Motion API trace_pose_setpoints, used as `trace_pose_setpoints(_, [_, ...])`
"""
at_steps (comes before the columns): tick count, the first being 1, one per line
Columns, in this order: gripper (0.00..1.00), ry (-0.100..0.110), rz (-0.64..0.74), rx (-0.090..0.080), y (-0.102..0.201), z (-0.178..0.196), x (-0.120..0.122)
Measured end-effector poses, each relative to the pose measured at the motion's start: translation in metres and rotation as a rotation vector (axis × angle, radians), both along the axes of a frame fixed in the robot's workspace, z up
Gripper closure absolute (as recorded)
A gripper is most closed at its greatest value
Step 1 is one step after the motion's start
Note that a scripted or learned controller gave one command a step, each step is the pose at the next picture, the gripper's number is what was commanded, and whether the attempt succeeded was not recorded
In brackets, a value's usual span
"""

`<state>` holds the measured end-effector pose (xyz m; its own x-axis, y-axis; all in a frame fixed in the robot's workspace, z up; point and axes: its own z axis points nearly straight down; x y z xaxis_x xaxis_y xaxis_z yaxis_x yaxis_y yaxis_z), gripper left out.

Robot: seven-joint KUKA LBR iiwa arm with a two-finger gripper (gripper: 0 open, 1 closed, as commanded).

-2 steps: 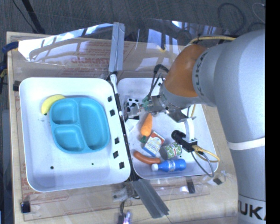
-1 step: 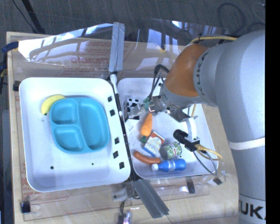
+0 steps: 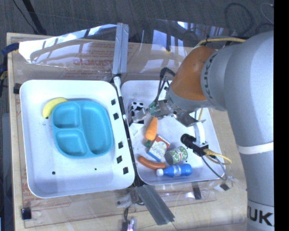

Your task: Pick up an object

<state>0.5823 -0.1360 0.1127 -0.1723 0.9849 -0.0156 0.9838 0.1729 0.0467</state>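
In the camera view, you see the arm (image 3: 221, 76) reaching in over the right bin (image 3: 209, 129), its gripper (image 3: 151, 110) low near that bin's far left corner; you cannot tell its grip. Just beneath it a carrot (image 3: 151, 130) lies in the bin's middle. Toward the near edge sit a small carton (image 3: 158, 148), a green can (image 3: 177, 154), a sausage (image 3: 151, 163) and a blue bottle (image 3: 175, 170). In the left bin (image 3: 38, 167) a blue divided plate (image 3: 82, 128) lies over a banana (image 3: 51, 106) by the far left corner
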Motion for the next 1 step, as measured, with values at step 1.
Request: trace_pose_setpoints(1, [0.0,0.005,0.031,-0.005,0.0082,-0.0012,-0.0055])
